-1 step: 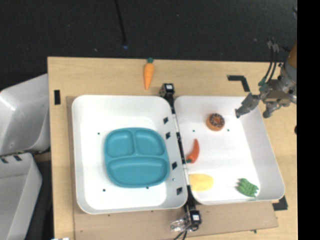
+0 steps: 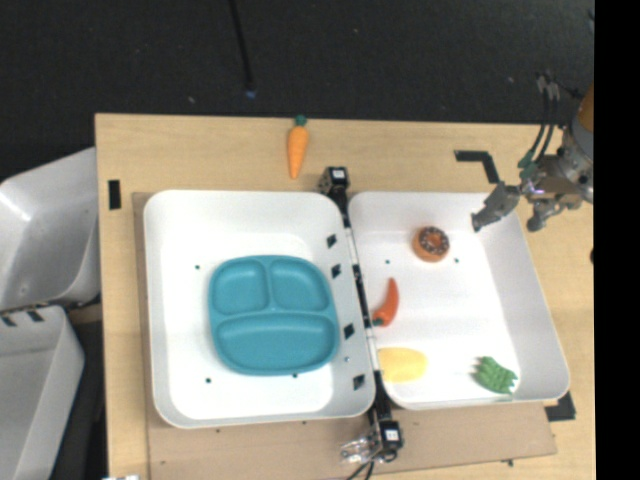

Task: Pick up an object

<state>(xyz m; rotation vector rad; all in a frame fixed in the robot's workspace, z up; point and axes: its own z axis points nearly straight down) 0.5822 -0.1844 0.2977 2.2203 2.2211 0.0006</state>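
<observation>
Two-finger gripper (image 2: 512, 214) at right bin's far-right corner — fingers spread, nothing held. Nearest target — small round brown-orange disc (image 2: 432, 243), lying down-left.

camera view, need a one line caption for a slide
End effector open over the right bin's far corner; donut, red pepper, lemon, green toy inside; teal plate in left bin.

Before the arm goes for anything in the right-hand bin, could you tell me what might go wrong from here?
The red pepper and yellow piece lie against the right bin's left wall, so a finger may strike the wall. The green item sits near the front rim, awkward to straddle. The gripper hovers at the far right corner, away from everything.
</observation>
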